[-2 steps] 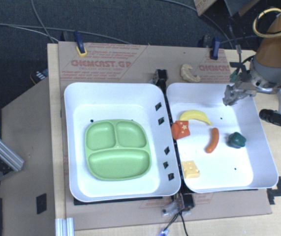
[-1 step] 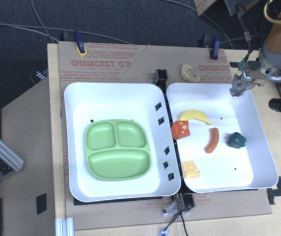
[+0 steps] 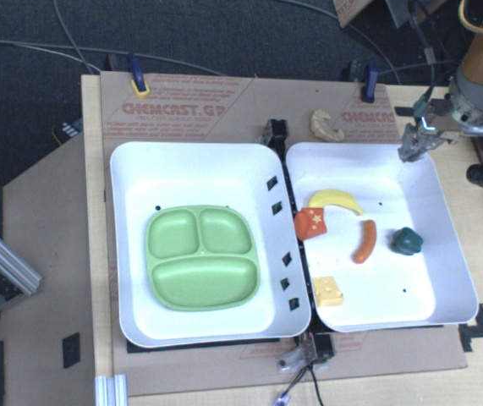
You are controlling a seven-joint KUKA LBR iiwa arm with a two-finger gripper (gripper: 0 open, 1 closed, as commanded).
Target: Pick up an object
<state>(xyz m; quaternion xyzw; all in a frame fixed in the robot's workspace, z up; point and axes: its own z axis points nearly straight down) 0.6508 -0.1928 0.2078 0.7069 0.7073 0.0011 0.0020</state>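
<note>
Apparently the approach step: the gripper (image 3: 412, 149) hangs over the right bin's (image 3: 444, 277) far rim, holding nothing; its opening cannot be told. Next, it must descend on the sausage (image 3: 364, 242)

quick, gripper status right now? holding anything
Gripper: above the far right corner of the right bin, nothing visibly held; open or shut cannot be told.

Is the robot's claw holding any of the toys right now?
No, nothing is held. The gripper hangs over the right bin's far corner, with nothing in it; the banana and sausage lie untouched.
</note>
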